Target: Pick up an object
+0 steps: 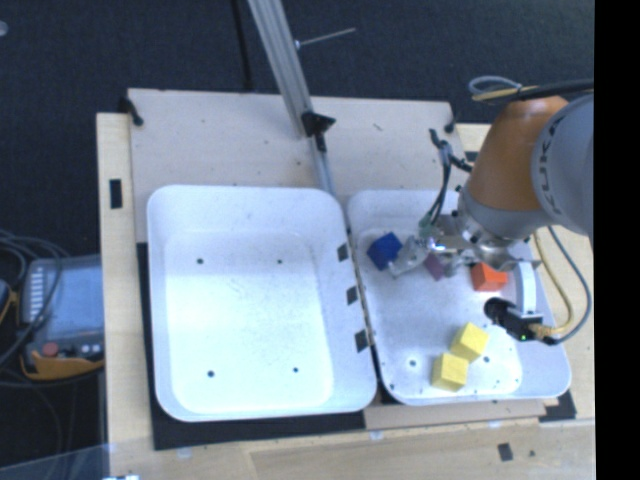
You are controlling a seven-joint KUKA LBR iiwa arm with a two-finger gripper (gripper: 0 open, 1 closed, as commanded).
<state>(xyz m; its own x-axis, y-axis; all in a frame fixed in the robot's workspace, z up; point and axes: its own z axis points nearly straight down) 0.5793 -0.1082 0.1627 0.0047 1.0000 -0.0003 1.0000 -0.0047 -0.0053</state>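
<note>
While the grey arm [520, 168] with its orange band is reaching in over the right-hand white bin [400, 358], its gripper [425, 258] is hanging low above the bin floor, and whether it is open or closed cannot be made out from this height. A blue block [383, 250] is lying just beside the gripper, on the side toward the other bin; a small purple piece [437, 265] is sitting right under it, partly hidden. An orange block [488, 277] is resting close behind the gripper, beneath the wrist, and two yellow blocks [459, 356] are lying together nearer the camera, well apart from it. Beyond the blue block, the left-hand white bin [250, 298] is sitting side by side with the first on a pale wooden bench [220, 138]. A slanted metal rail [285, 58] is rising from the bench's far edge, dark carpet [100, 28] is surrounding everything, and a small screen unit [60, 313] with cables is lying on the floor far past the left bin
</note>
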